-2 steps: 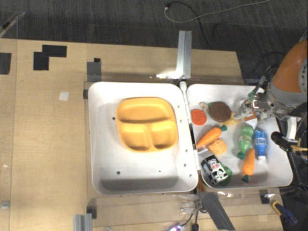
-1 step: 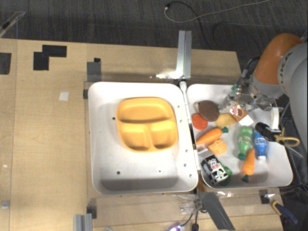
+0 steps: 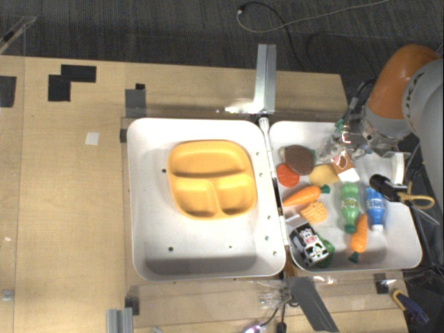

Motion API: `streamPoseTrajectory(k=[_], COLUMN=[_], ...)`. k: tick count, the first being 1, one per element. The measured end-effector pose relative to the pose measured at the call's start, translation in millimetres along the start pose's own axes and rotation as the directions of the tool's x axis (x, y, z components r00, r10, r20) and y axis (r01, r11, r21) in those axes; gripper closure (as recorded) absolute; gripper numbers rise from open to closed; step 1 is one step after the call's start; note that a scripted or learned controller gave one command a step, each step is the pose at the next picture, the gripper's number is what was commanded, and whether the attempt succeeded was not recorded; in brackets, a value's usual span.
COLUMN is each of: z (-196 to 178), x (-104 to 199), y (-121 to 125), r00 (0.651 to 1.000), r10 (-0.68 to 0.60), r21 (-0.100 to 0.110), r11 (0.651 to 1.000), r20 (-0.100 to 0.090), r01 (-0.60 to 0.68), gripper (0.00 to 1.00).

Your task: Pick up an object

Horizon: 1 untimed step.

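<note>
You are looking down at a slant on a pale wooden desk (image 3: 69, 207) that fills most of the view. Beyond its far edge runs a strip of dark grey carpet (image 3: 139, 19), and a thin white cable (image 3: 312, 9) loops across it towards the upper right corner. On the desk's left part you can see several black rectangular marks (image 3: 69, 82) near the far edge and one small pale square (image 3: 92, 139) a little nearer. A short metal post (image 3: 266, 75) stands upright at the far middle of the desk. The light is even and soft, with only faint shadows.
</note>
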State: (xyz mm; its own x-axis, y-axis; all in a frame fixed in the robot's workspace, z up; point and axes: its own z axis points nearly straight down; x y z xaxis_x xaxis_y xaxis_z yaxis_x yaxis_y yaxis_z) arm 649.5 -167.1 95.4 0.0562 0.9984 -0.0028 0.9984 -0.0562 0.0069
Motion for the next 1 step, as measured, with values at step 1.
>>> streamPoseTrajectory(k=[1], z=[-107.2], x=[54.3], y=[-9.9], r00=[0.999], r10=[-0.042], r21=[0.006], r11=[0.999], r20=[-0.004], r01=[0.042], gripper=[1.0])
